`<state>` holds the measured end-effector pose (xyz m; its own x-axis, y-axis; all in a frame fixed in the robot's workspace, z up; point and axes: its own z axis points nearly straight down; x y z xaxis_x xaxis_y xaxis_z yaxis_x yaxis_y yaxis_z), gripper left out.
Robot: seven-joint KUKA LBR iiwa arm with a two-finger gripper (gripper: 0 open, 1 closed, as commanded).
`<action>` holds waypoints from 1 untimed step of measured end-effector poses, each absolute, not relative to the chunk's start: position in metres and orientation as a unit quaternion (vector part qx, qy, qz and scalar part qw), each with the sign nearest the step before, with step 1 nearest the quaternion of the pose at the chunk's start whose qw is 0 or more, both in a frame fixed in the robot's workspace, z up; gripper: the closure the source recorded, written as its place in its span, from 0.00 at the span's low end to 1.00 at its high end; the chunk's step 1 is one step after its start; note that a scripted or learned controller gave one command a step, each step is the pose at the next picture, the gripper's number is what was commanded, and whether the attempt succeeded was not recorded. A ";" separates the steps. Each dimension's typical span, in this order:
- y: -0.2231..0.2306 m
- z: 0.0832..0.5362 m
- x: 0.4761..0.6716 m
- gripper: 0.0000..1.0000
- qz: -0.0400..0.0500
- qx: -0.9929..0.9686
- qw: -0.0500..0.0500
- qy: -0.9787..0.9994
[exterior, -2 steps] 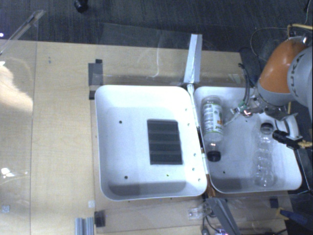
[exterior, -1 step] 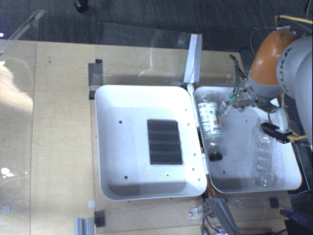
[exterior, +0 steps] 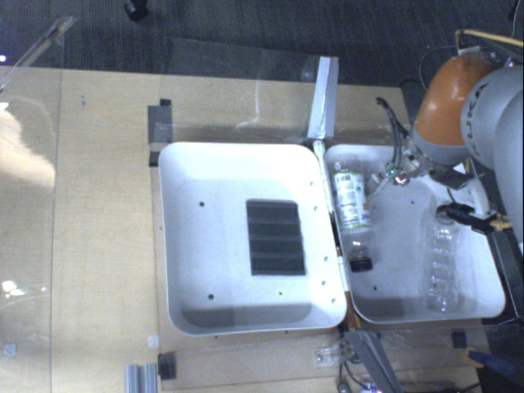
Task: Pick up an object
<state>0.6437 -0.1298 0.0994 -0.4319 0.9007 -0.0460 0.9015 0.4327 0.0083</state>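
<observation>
A clear bottle with a white-and-green label (exterior: 350, 203) lies along the left wall of the right bin (exterior: 393, 301), its black cap (exterior: 360, 263) pointing to the front. A transparent, crinkled plastic bottle (exterior: 440, 268) lies near that bin's right wall. A dark ridged rectangular block (exterior: 276, 237) lies flat in the middle of the left bin (exterior: 188, 219). The gripper (exterior: 390, 175) hangs at the back of the right bin, just right of the labelled bottle's far end and apart from it. Nothing shows between its tips.
The grey arm with its orange band (exterior: 446, 97) leans over the right bin's back right corner. A black fitting with an orange tip (exterior: 467, 216) juts over the bin's right side. A metal strip (exterior: 322, 105) stands behind the divide between the bins.
</observation>
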 end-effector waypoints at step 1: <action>-0.140 0.169 0.608 0.00 0.002 0.509 0.004 0.860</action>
